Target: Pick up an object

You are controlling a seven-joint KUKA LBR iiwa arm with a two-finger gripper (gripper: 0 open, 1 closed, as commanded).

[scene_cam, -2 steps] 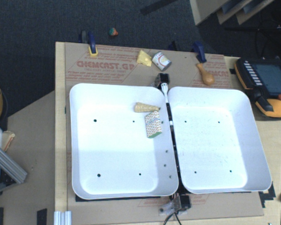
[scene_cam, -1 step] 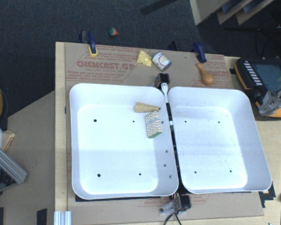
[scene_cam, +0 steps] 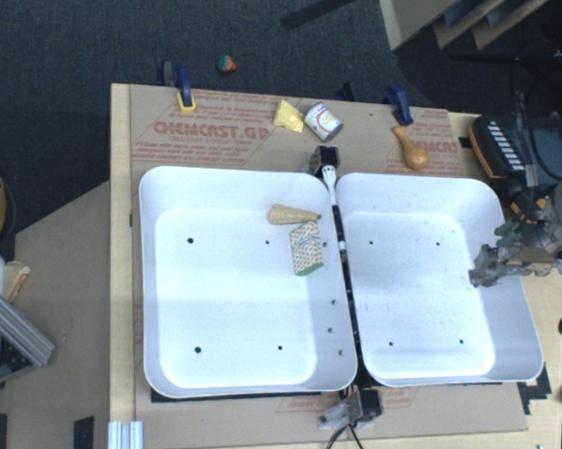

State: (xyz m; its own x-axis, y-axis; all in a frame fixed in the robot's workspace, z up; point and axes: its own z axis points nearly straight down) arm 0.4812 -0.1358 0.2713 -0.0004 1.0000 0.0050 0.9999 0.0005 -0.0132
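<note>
Tool (scene_cam: 485,267) at the right bin's (scene_cam: 424,367) right edge
Can't tell if it's open or closed; cone (scene_cam: 293,215) and packet (scene_cam: 306,247) sit in the left bin (scene_cam: 227,357).

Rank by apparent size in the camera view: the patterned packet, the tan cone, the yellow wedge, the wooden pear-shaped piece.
1. patterned packet
2. tan cone and wooden pear-shaped piece, too alike to rank
3. yellow wedge, only slightly smaller

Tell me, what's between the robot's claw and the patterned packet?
In the camera view, bare floor of the right bin and the bins' meeting rims separate the gripper from the packet.
</note>
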